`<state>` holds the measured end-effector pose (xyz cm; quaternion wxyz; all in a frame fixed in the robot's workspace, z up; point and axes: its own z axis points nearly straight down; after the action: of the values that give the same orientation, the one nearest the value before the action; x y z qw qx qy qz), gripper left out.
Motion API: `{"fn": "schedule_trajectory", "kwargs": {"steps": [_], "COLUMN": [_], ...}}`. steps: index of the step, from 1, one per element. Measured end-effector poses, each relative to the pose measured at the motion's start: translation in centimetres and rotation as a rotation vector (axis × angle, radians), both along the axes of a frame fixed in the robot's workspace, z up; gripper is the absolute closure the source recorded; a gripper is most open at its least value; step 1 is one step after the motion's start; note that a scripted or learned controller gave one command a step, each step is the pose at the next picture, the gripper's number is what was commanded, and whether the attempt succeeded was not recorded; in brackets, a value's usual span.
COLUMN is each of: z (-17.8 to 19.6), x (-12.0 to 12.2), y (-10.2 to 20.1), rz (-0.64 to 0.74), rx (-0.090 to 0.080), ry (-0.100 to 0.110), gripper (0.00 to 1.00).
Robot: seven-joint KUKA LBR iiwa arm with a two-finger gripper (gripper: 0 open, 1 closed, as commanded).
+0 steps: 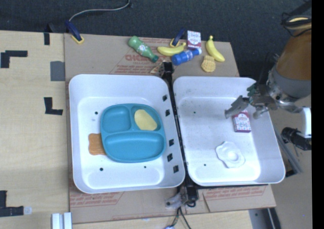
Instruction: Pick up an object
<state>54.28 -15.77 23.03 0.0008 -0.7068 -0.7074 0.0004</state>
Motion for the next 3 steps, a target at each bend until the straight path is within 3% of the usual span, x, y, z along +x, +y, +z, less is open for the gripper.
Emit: {"fn": "schedule_trajectory", "kwargs": {"steps": [1,2,3], "z": [-13.7,-2.5,-13.8], "x": [2.3,9.4,4.9], "y": [-2.7,-6.6,-6.1], "rz": [0.000,0.001,0.001], "rx": [-0.003,-0.004,-0.004], "ry": [-0.010,-0.005,-0.011], "gripper": [0.00,0.00,0.00]}}
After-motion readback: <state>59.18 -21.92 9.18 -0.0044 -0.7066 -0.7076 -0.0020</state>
